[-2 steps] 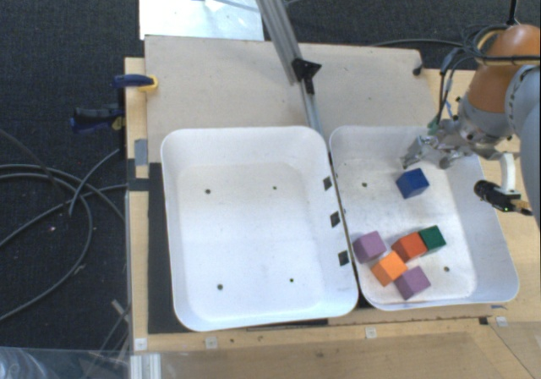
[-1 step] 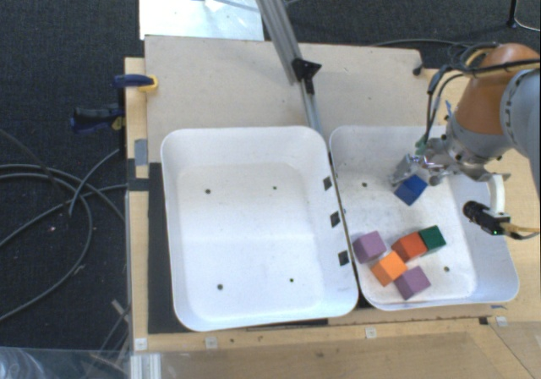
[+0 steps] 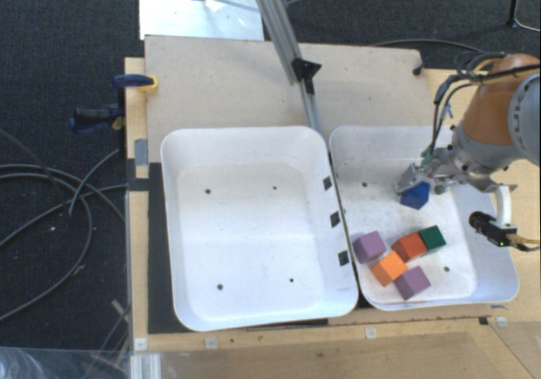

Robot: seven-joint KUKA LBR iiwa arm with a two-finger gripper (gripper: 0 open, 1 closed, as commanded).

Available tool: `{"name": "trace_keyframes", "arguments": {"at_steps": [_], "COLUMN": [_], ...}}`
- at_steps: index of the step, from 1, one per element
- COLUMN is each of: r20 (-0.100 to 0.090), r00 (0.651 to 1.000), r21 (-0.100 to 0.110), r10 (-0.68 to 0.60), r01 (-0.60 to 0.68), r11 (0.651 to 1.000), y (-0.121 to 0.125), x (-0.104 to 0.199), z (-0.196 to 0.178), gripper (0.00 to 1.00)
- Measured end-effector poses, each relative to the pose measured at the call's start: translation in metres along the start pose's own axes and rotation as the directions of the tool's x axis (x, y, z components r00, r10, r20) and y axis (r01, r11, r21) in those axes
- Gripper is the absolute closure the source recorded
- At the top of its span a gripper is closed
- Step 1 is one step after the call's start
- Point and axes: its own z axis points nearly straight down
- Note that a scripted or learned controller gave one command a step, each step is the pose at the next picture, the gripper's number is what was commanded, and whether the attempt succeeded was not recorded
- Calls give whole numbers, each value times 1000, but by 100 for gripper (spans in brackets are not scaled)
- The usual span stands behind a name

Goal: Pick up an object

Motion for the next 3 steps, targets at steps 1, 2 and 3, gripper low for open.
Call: {"name": "trace_keyframes", "arguments": {"at_steps": [1,2,3], "r20": [0,-2,-1], "r00": [1000,1000,1000], "r21": [-4,-4,-14], "r10": [-2,-9,-11], "r01": [2,9,11], "r11": [1000,1000,1000], "y": [2,-26,63], "x": [1,83,149], "z": [-11,-1,-105], "gripper": [100,100,100]}}
